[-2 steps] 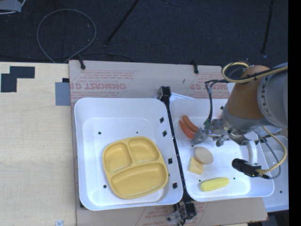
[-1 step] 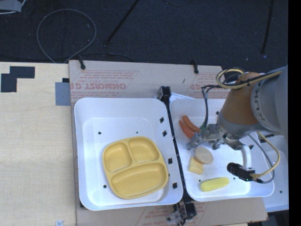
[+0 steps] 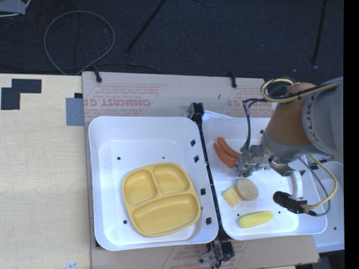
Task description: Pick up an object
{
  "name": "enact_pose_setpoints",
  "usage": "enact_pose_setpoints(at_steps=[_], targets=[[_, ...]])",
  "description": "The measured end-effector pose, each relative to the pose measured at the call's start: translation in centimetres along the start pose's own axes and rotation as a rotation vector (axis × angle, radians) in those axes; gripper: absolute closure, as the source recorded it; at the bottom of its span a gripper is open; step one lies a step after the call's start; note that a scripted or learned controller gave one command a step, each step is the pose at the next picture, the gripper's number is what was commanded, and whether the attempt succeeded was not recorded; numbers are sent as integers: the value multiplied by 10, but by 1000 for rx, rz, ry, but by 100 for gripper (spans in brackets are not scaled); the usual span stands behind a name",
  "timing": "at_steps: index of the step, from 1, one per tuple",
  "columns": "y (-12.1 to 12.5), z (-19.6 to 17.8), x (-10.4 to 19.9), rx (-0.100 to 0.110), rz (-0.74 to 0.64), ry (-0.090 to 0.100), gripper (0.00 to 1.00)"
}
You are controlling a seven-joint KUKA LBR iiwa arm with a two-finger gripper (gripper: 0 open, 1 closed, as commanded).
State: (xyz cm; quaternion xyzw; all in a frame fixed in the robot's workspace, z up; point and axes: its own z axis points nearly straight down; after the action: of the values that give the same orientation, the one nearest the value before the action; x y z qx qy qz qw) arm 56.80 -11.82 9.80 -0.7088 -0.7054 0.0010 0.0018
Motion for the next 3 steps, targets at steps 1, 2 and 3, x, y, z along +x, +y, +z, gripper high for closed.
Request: enact_pose_setpoints(at_steps=[1, 2, 3], targets=[[-5, -44, 3, -4, -3, -1, 100], [-11, -104, -2, -6, -2, -2, 100], [-9, -147, -6, -6, -5, -2, 100]])
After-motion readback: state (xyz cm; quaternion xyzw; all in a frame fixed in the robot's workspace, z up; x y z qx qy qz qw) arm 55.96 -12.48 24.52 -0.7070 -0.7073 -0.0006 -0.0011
